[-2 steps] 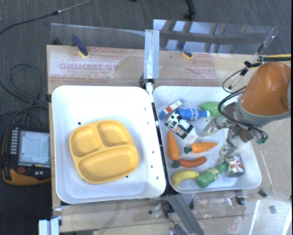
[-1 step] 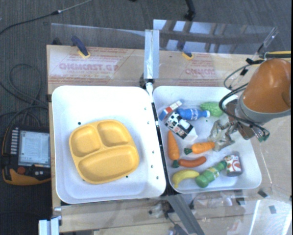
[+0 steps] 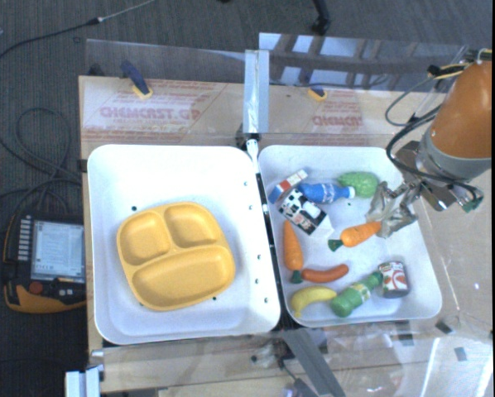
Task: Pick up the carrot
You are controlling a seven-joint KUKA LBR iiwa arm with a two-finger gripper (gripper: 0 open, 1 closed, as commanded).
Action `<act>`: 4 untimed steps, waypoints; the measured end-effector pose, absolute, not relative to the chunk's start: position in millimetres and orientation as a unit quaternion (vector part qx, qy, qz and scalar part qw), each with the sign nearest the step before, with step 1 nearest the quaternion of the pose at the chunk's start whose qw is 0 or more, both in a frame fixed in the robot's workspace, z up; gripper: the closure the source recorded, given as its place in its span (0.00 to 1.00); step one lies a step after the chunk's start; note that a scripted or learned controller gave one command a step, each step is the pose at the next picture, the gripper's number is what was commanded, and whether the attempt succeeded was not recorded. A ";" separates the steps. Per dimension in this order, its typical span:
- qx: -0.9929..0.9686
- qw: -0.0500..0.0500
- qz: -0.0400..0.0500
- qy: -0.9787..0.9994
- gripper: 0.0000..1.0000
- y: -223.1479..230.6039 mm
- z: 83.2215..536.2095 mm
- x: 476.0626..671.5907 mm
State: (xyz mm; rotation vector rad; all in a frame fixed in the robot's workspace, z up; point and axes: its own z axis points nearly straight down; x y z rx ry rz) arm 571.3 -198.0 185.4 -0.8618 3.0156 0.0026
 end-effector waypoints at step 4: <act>-0.395 0.003 0.001 0.919 0.00 -113.8 226.2 566.6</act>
